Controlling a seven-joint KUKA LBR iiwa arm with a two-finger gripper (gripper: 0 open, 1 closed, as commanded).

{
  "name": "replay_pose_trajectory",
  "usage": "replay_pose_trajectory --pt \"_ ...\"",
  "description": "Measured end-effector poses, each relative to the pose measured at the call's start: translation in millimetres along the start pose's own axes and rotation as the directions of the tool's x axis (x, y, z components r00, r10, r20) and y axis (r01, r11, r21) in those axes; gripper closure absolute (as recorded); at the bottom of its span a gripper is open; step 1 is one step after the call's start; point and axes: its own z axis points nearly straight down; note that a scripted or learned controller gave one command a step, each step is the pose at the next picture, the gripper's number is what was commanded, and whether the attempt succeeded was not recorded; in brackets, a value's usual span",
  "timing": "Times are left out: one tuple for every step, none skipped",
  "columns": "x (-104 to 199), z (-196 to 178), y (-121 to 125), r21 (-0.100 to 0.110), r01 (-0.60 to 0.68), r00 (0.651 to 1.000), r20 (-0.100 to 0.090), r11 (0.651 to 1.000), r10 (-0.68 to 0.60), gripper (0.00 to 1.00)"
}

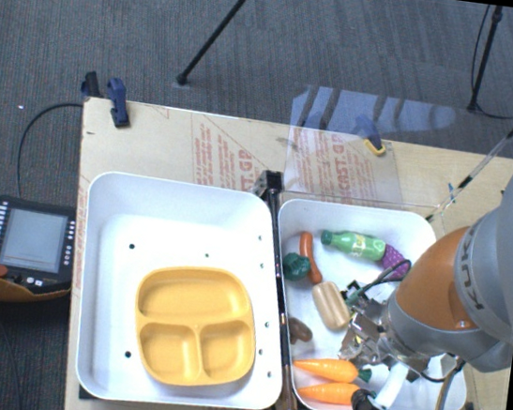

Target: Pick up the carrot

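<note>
2 carrots (326, 368), lying left-right, tips pointing left

Robot lab, teach pendant (31, 248), tripod legs (223, 24), carpet (46, 18)

dark grey carpet floor (75, 13), black stand legs (220, 28), pale bench top (199, 144), teach pendant (28, 248) at left

- Two bins side by side on counter (208, 145): left bin (102, 225), right bin (350, 213).
- Plate (192, 323) in left bin, toward near side.
- Right bin, far side: bottle (355, 245), grapes (393, 257) touching its right end.
- Sausage (310, 255) left of bottle, broccoli (297, 268) just beside it.
- Bun (330, 305) mid-bin.
- Carrot (326, 369) near front edge, second carrot (330, 392) just in front.
- Tool (361, 351) above, right of the carrots.
- Pendant (31, 248) on floor, left of counter.
</note>
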Motion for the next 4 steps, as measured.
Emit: replay_pose_trajectory --pt "0 0 0 0.001 0.0 1.0 0.0 1.0 0.0 0.0" --pt "-1 -7 -1 0.009 0.001 1.0 0.0 1.0 -0.001 1.0" --pt "-1 -15 -2 0.017 0.002 1.0 0.001 1.0 -0.002 1.0" --pt "-2 -14 -2 0.018 0.002 1.0 0.001 1.0 -0.002 0.0"
